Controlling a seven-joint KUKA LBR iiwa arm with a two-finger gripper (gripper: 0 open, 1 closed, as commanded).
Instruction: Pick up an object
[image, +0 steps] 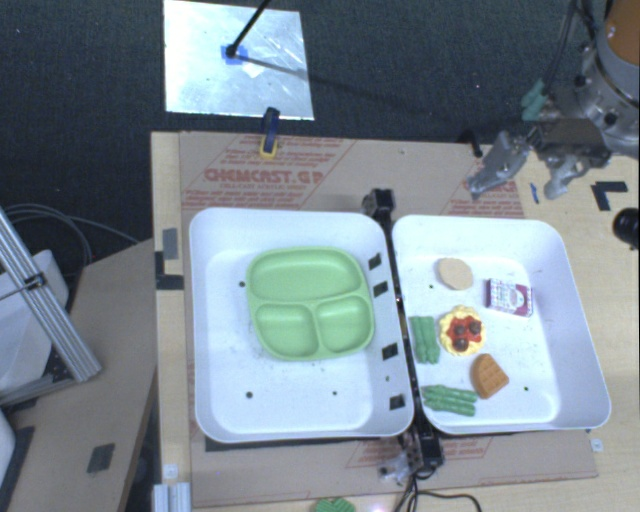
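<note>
My gripper (528, 176) hangs above the bench just beyond the far edge of the right bin (570, 300), open, with nothing between its fingers. In that bin lie a tan round cookie (454, 273), a purple packet (508, 296), a small tart with red berries (462, 331), a brown bread-like piece (489, 375), green beans (425, 338) beside the tart and another bunch of green beans (449, 399) near the front wall. All of them lie well below and in front of the gripper.
The left bin (215, 300) holds a green three-compartment plate (309, 304). A black clip strip (385, 300) joins the two bins. A silver sheet (238, 60) lies at the back left, a metal frame (40, 310) stands at the left.
</note>
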